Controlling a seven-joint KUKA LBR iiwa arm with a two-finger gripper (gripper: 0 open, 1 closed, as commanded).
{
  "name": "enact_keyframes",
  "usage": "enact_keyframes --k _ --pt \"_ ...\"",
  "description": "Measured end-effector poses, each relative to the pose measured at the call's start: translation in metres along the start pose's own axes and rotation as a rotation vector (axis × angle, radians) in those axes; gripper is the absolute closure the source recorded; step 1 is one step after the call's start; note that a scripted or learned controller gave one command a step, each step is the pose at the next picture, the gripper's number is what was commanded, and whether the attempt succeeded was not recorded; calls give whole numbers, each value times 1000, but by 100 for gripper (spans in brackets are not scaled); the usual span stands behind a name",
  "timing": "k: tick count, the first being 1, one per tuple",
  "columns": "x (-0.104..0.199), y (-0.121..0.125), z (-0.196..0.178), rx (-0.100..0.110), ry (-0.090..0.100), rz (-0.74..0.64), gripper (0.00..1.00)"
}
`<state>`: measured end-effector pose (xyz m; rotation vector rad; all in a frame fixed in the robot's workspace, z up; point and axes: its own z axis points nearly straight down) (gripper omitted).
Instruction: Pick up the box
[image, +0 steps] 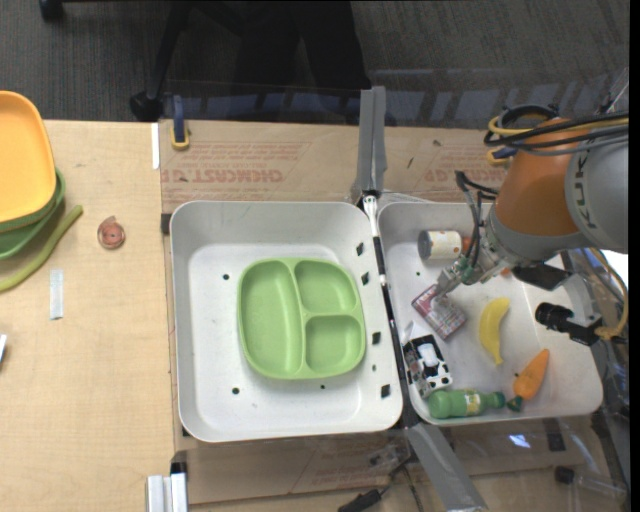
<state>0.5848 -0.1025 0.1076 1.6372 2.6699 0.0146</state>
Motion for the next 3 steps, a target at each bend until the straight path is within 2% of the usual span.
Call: enact_keyframes --k 1,2,3 --pt "13 -36 5 -8 -11 -127 100" --pt "15 5 -131 14 1 100 100" --pt "10 -22 -33 15 4 -21 100"
